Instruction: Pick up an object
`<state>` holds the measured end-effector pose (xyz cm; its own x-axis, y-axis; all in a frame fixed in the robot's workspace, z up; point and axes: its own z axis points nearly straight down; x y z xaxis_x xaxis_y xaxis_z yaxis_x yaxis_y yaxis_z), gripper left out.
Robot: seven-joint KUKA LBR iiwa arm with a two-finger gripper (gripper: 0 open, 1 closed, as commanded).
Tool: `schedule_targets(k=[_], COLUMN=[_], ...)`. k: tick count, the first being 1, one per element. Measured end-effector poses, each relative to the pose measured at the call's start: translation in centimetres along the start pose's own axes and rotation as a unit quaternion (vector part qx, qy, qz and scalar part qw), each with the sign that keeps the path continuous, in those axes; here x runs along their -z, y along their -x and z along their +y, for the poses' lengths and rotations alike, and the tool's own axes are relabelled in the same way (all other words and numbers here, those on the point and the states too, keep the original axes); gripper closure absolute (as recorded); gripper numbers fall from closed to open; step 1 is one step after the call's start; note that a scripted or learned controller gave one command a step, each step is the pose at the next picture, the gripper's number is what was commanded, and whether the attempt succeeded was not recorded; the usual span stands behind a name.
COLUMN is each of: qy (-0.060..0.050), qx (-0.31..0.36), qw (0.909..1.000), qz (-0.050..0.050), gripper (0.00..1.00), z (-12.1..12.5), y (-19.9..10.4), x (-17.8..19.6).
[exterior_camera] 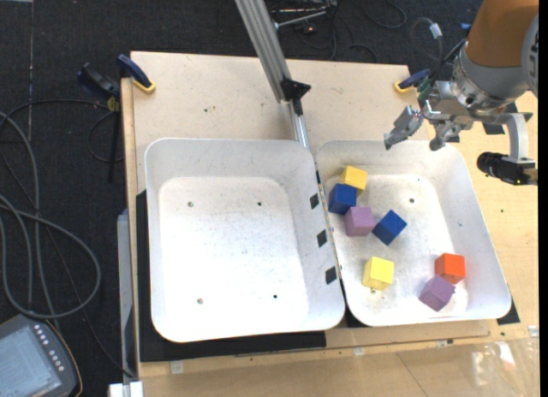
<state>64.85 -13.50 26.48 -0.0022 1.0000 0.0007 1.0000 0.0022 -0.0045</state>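
- fingers (420, 133) spread apart, nothing between them, hanging over the far rim of the right-hand shallow white bin (479, 216)
- nearest target: small yellow cube (355, 178), below and left of the fingers, touching a dark blue cube (342, 198)
- likely light, rigid; pinch two opposite flat faces
- farther below: purple, blue, yellow, orange, purple cubes
- left-hand white bin (163, 241) well off left

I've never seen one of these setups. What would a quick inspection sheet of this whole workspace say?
Surface: pale bench bearing left bin and right bin.
Job's things: seven blocks in the right bin: two yellow, two blue, two purple, one orange.
Clutter: clamps at the bench's back corners.
End effector: open, above the right bin's back rim, holding nothing.
Cables: loose on the floor.
Surroundings: dark carpet, metal pole, handheld screen.
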Motion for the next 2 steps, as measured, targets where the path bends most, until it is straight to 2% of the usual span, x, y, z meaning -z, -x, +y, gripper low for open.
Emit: schedule_targets(k=[1,2], qy=[0.002,-0.001], qx=[0.001,-0.001], qw=[1.0000,1.0000], qz=[-0.001,0.000], gripper=[0.00,0.00], z=[0.1,0.7], y=[0.0,0.1], x=[0.3,-5.9])
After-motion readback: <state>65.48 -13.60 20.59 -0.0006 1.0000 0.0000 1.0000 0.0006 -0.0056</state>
